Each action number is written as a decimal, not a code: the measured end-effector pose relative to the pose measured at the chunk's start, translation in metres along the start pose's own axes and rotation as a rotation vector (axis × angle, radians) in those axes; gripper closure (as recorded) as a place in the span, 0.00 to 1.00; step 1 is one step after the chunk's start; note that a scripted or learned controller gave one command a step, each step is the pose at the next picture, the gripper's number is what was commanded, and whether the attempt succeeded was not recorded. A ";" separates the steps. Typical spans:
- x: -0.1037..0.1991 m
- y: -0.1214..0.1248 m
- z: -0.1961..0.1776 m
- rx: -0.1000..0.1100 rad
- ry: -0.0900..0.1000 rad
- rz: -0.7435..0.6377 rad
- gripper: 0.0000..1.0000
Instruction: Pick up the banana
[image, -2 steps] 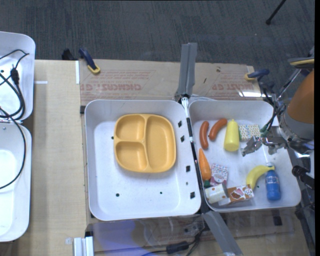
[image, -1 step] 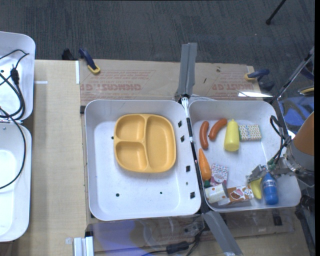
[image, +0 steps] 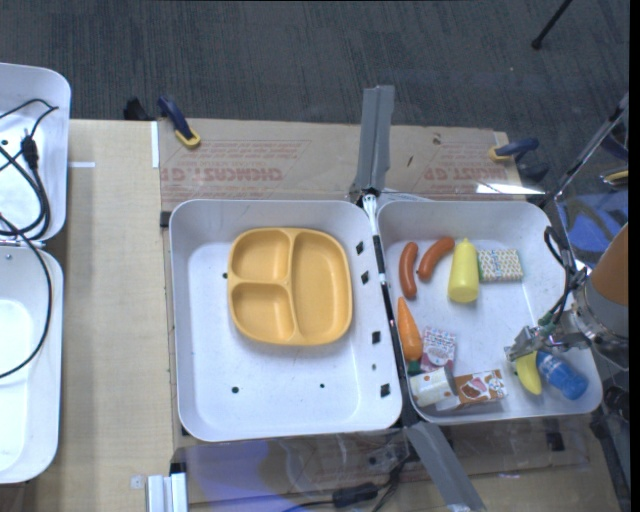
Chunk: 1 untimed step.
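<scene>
Two shallow white plastic bins sit side by side on my bench (image: 110, 250), which is pale wood with brown cardboard under the bins.

Left bin (image: 200, 400): one mustard-yellow moulded plastic tray (image: 291, 285) with three rounded compartments.

Right bin (image: 520, 225): two glossy orange-red sausages (image: 421, 264), lying near each other at the top left; one smooth yellow squeeze bottle (image: 463, 270) just beside them; one green-and-white speckled sponge block (image: 499, 264); one tapered orange carrot (image: 408, 331) along the left wall; three small printed cartons (image: 455, 377) low in the middle.

Task item: small yellow banana (image: 527, 375), lower right corner of the right bin, touching a blue plastic bottle (image: 563, 380).

My metal hand (image: 535, 342) sits low, directly above the banana's upper end; I cannot tell how its fingers stand, and I see nothing lifted.
</scene>
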<state>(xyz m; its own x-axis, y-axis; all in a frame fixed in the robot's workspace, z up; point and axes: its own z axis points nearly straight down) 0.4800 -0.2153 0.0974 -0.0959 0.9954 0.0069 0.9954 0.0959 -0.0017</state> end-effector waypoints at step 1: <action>0.027 0.001 -0.106 0.001 -0.006 -0.094 1.00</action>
